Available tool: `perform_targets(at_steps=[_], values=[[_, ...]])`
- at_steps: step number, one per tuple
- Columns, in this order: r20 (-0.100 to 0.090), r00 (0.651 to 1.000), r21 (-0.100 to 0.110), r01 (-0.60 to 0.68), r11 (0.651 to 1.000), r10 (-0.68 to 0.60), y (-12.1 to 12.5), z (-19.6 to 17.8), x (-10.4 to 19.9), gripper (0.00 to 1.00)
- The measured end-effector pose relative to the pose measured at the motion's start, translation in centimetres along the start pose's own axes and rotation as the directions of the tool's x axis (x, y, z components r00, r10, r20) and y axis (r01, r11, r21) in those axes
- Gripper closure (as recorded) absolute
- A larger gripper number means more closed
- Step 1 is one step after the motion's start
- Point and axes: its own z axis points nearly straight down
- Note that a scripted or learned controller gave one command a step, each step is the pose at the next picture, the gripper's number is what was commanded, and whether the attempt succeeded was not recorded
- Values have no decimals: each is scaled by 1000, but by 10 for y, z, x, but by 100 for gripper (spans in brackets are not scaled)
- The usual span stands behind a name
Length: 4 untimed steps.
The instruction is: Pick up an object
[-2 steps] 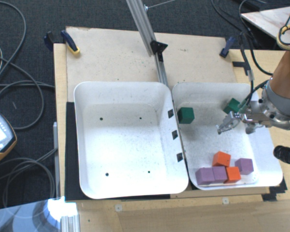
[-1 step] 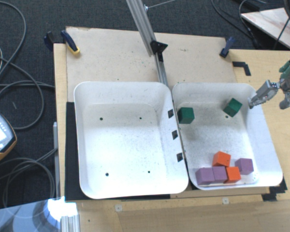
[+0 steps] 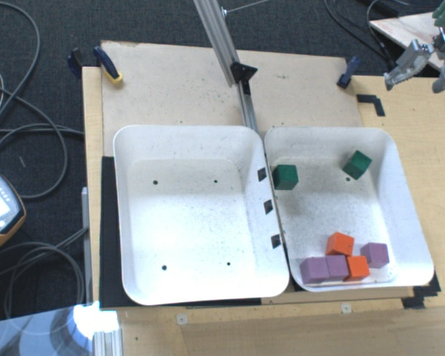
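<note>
Matte purple cube (image 3: 314, 269) beside orange cube (image 3: 356, 267)

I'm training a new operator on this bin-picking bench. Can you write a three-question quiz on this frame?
1. True or false: both green blocks lie in the left bin.
2. How many orange blocks are in the right bin?
3. Where is the gripper? A) over the left bin B) beyond the bench's far right corner, above neither bin C) touching the purple blocks

Key:
1. False. One green block and the other both lie in the right bin.
2. Two: and, beside purple blocks.
3. B
</note>
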Motion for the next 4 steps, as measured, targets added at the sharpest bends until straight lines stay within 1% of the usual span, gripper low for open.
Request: perform_targets(at_steps=[1, 4], values=[[-3, 1000, 8, 0, 1000, 0, 42, 34, 8, 0], [-2, 1000, 7, -1, 1000, 1, 41, 31, 7, 0]])
